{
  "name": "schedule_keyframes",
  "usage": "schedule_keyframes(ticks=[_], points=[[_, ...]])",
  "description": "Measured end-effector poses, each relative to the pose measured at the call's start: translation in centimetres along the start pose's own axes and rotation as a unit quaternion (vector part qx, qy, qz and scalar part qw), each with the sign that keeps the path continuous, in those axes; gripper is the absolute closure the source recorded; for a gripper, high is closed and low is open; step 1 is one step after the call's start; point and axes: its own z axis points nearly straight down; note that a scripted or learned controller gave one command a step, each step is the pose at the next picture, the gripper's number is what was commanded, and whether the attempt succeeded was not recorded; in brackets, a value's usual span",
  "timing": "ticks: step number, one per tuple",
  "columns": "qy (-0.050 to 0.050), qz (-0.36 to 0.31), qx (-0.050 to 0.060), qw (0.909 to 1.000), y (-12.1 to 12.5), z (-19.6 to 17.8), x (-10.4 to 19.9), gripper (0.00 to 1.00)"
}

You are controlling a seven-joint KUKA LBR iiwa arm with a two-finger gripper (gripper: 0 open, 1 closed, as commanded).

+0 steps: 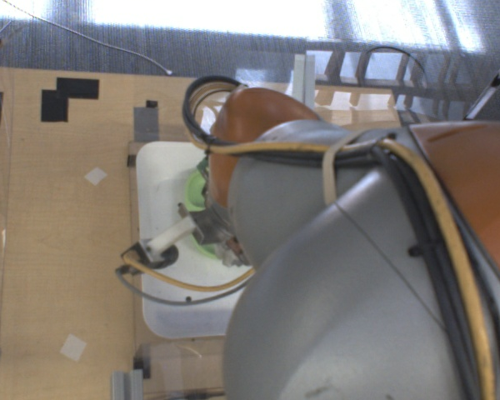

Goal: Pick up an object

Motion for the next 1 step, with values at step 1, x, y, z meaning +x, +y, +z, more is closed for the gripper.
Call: schedule_keyframes(ticks=[1], points=[[0.002, -0.001, 0.001, 1.0, 0.01, -1.14, 0.15, 1.0]])
